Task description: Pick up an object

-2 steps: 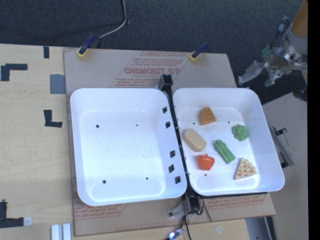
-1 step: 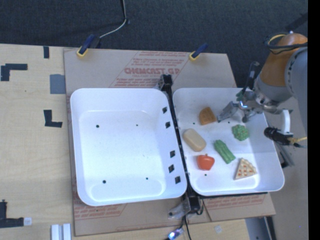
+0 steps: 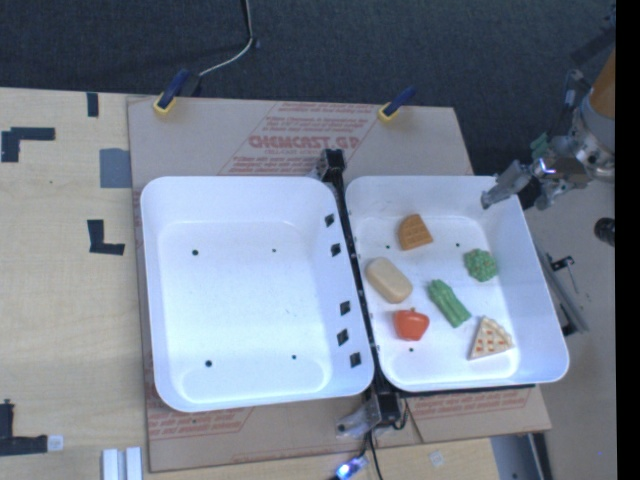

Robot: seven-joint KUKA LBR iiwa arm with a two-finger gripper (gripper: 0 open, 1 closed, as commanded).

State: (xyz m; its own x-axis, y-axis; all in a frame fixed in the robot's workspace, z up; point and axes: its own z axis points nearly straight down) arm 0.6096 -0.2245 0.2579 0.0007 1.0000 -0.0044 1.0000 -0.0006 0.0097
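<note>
The right bin (image 3: pixel 520 230) holds several toy foods: an orange-brown bread piece (image 3: pixel 414 233), a beige potato-like roll (image 3: pixel 388 280), a red pepper (image 3: pixel 410 323), a long green vegetable (image 3: pixel 449 303), a green broccoli (image 3: pixel 481 264) and a tan waffle wedge (image 3: pixel 490 339). My gripper (image 3: pixel 512 194) hangs at the bin's far right corner, above its rim, well to the right of the bread piece. Its two dark fingers stand spread apart and open, with nothing between them.
The left bin (image 3: pixel 240 288) lies beside the right one, joined by a black clip strip (image 3: pixel 343 268). Both rest on a cardboard sheet (image 3: pixel 290 138) held by yellow and blue clamps. A cable (image 3: pixel 235 48) runs across the dark floor behind.
</note>
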